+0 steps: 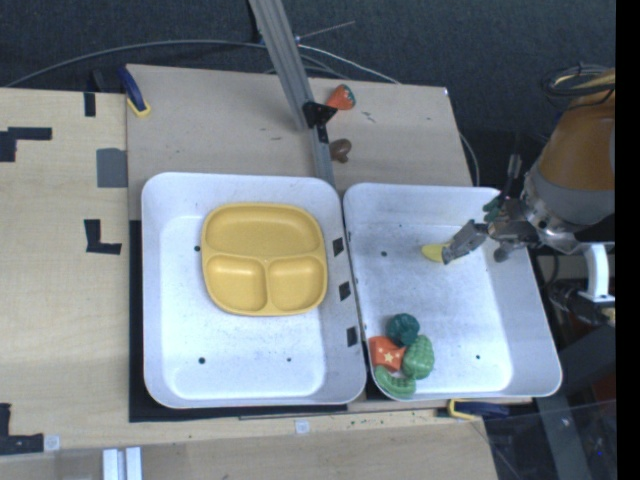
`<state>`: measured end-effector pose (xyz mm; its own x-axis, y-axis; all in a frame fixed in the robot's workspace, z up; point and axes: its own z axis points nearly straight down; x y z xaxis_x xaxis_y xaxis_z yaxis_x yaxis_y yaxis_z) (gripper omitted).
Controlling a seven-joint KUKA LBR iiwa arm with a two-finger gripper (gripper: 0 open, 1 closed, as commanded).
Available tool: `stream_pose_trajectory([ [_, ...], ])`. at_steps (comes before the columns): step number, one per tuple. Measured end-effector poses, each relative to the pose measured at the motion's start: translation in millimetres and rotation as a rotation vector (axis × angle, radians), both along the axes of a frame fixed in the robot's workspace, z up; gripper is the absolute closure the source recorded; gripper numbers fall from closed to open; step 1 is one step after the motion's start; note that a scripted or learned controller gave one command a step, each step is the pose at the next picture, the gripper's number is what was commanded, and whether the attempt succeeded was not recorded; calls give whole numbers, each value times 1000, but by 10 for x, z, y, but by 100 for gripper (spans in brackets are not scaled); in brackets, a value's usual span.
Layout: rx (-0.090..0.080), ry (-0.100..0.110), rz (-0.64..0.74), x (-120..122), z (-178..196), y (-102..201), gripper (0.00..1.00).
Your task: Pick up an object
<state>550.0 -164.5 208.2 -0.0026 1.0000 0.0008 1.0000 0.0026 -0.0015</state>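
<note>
My gripper (474, 249) reaches in from the right over the right bin (520, 358), near its back. Its fingers are spread, so it stands open. A small yellow object (432, 253) lies on the bin floor, touching the tip of the left finger (458, 245) rather than sitting between the two. In the bin's front left corner lies a cluster: a dark green ball (404, 326), an orange-red piece (385, 351) and a light green piece (418, 358). A yellow divided plate (265, 258) rests in the left bin (170, 368).
A grey metal pole (285, 58) slants down from the top to the bins' back edge. A small orange item (342, 96) and a brown one (341, 150) sit on the bench behind the bins. A blue and yellow clamp (133, 90) lies at the back left.
</note>
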Motion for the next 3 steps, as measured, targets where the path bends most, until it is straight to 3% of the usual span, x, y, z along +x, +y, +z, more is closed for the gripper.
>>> stream_pose_trajectory([
  [1,0,0,0,0,0,0,0],
  [3,0,6,0,2,-1037,54,0],
])
